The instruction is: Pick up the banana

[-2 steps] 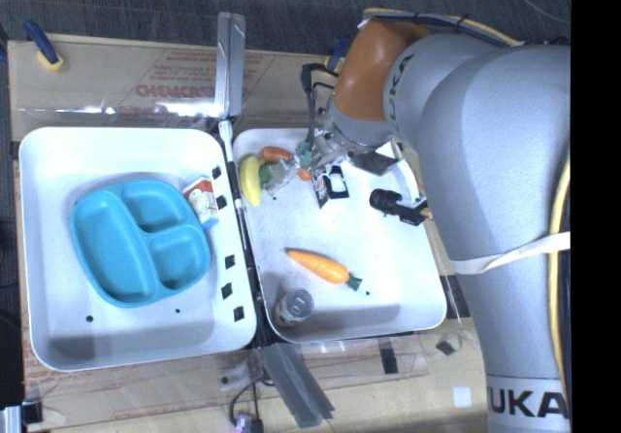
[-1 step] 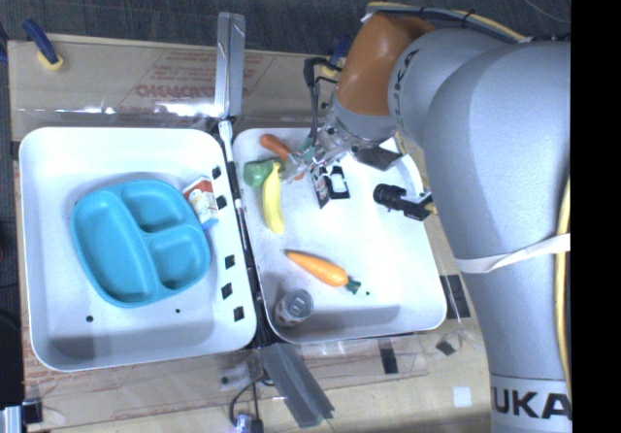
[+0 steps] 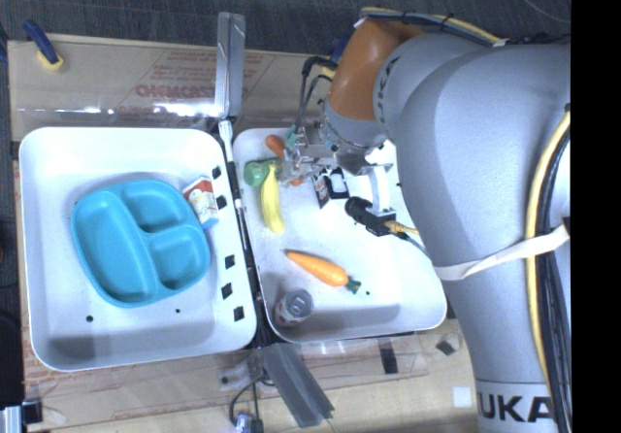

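Since the banana (image 3: 271, 203) lies in the right bin (image 3: 417, 310) hard by a green vegetable (image 3: 257, 172), your gripper (image 3: 299, 161) risks catching that instead.

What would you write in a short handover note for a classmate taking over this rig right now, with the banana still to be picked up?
Gripper: hovering low at the far end of the right bin, just right of the banana's upper end; nothing seen between its fingers.
Banana: lying in the right bin near its left wall, beside a green item.
Also there: carrot and a small can nearer the front.
Left bin: blue divided tray.
Done: approach only.
Left: grasp and lift the banana.
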`<state>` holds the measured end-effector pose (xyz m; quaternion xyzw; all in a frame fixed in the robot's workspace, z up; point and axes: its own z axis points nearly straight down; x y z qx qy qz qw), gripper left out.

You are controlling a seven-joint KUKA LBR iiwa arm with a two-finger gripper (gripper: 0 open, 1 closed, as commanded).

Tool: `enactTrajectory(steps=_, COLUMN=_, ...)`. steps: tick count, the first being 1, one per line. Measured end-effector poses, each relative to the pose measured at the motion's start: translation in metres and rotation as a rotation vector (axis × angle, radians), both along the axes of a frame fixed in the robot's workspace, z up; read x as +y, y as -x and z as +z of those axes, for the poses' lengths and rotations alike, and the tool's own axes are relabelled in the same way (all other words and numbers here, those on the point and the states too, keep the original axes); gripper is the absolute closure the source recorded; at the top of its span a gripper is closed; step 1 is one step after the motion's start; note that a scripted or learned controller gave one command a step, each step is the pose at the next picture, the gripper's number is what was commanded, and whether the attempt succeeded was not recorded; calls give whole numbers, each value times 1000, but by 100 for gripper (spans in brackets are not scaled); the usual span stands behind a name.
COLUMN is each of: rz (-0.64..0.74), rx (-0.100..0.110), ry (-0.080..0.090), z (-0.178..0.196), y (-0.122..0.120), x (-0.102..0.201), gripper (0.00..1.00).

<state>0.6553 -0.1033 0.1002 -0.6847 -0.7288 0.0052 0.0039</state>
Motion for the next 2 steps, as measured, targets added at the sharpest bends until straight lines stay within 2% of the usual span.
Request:
enactTrajectory(steps=1, rz=2, rx=-8, ry=-1, z=-8, y=-1, x=4, gripper=0)
enactTrajectory(steps=2, rz=-111, rx=-10, ry=0, z=-8, y=48, x=7, gripper=0)
